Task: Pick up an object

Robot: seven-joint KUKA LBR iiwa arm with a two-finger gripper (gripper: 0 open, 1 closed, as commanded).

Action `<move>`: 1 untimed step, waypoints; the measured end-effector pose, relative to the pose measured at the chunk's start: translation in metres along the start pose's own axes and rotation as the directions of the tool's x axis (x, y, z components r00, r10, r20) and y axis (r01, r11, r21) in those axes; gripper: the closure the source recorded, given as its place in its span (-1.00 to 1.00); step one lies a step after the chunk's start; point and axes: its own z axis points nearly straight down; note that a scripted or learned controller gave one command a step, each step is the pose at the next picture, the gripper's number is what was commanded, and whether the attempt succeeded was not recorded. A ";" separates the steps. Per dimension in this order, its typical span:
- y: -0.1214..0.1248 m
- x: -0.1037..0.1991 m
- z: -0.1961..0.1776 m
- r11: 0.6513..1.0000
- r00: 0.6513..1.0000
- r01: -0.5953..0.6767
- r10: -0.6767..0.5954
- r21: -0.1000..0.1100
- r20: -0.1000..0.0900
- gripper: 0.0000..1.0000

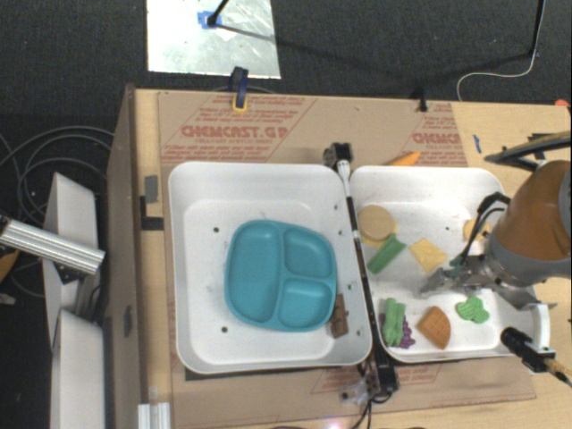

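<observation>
The right bin (420, 184) holds several toy foods. A tan round piece (376, 222) lies near its left wall, with a green pickle (386, 254) just below it. A yellow wedge (427, 255) lies mid-bin. Along the front edge lie a green leafy piece with purple grapes (394, 322), an orange slice (435, 326) and a small green piece (473, 310). My gripper (445, 280) reaches in from the right and hangs low over the bin floor between the yellow wedge and the orange slice. The arm's orange band (536, 222) hides the bin's right part.
The left bin (201, 195) bears a blue divided plate (280, 274); a brown piece (340, 315) lies at its right wall. An orange carrot (404, 159) lies on the cardboard behind the right bin. A small yellow piece (469, 229) shows beside the arm.
</observation>
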 end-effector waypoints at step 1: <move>0.042 0.033 0.000 1.000 1.000 0.008 -0.008 -0.005 0.001 -1.00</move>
